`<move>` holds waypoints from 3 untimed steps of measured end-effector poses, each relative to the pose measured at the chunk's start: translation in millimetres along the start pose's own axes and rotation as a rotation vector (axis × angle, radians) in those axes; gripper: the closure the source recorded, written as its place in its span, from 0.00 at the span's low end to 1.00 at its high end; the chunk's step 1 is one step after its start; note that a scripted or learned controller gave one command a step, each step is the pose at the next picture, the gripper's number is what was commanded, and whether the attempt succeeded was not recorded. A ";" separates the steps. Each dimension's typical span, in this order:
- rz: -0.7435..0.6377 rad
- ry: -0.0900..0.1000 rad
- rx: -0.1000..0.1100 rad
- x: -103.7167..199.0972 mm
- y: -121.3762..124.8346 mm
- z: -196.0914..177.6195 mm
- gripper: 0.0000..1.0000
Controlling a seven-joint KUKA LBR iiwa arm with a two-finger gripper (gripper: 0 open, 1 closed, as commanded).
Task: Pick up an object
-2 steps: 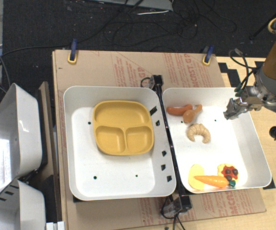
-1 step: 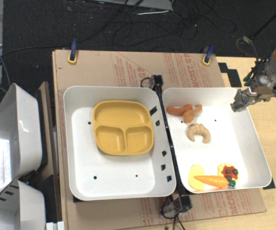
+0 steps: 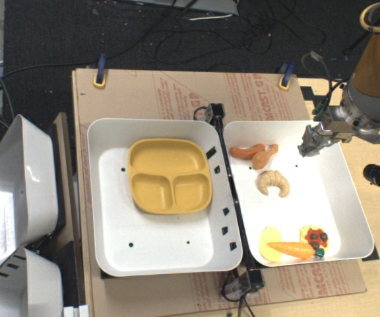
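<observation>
The pincer (image 3: 311, 144) hovers over the right bin's (image 3: 348, 197) upper right edge; how far open, I cannot tell. Sausage (image 3: 247, 152), croissant (image 3: 274, 182) and carrot (image 3: 291, 249) leave bare floor between. Red printing on the table's cardboard (image 3: 177, 91) is unreadable.

A divided plate (image 3: 170, 176) lies in the left bin (image 3: 104, 243); the right bin (image 3: 348, 197) holds a sausage (image 3: 246, 152), croissant (image 3: 273, 182) and carrot (image 3: 290, 249).
</observation>
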State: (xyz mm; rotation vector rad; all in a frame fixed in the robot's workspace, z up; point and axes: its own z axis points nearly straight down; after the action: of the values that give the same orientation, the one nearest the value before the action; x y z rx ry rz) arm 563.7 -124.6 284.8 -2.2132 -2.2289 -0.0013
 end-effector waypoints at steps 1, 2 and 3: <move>-0.001 0.001 0.001 54.1 -5.7 2.2 1.00; -0.001 0.000 0.002 101.5 -25.6 14.1 1.00; -0.001 0.000 0.002 147.0 -41.1 27.6 1.00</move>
State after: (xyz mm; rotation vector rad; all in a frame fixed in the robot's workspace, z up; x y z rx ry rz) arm 521.5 22.1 257.4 -2.2112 -2.2285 0.0007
